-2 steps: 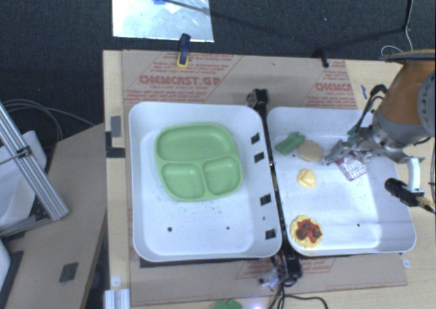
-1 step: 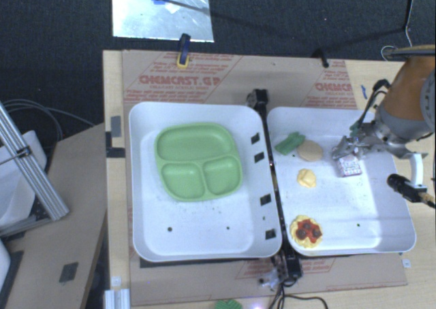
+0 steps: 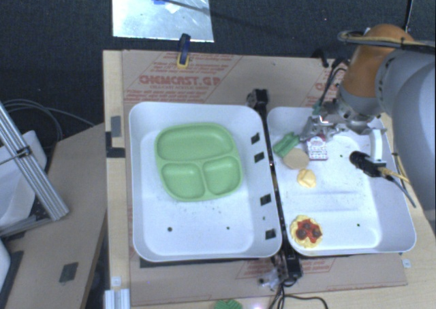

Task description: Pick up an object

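Currently the gripper (image 3: 317, 128) hangs low in the right bin (image 3: 388, 229), at its upper part | opening: cannot tell, nor any hold | green piece (image 3: 286, 143), tan round piece (image 3: 296, 158) and small red-and-white packet (image 3: 317, 150) just beside it | green divided tray (image 3: 199, 160) well apart

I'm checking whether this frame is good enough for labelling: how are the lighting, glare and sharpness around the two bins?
Camera view: lighting is even and soft, shadows faint; the left bin and right bin look bright white but keep their edges; the foil sheet up top shows mild glare; the green tray is fairly sharp; the end effector is soft and cluttered, its detail hard to read.
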Robot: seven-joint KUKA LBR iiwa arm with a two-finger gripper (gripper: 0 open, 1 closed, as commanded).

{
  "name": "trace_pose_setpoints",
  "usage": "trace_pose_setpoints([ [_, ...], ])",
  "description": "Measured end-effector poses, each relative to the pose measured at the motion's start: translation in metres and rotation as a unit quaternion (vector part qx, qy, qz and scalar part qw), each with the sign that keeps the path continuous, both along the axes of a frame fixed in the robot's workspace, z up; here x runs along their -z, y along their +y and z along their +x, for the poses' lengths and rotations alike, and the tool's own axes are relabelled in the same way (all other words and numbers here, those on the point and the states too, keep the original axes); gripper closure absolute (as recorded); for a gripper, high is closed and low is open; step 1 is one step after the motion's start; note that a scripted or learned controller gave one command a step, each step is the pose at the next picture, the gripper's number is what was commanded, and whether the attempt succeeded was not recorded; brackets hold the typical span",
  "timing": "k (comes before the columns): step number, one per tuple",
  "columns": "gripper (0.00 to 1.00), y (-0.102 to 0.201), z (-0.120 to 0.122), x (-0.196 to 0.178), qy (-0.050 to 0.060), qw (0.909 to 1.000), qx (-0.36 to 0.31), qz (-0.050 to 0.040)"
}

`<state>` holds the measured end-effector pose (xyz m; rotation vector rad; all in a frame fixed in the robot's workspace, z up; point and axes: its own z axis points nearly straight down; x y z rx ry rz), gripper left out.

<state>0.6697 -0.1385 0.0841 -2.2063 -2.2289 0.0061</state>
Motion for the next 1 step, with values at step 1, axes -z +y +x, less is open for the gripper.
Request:
trace_pose_setpoints([
  [1, 1.0, 0.0744, -0.0121, -0.1076, -0.008, 1.0, -0.001, 0.0006],
])
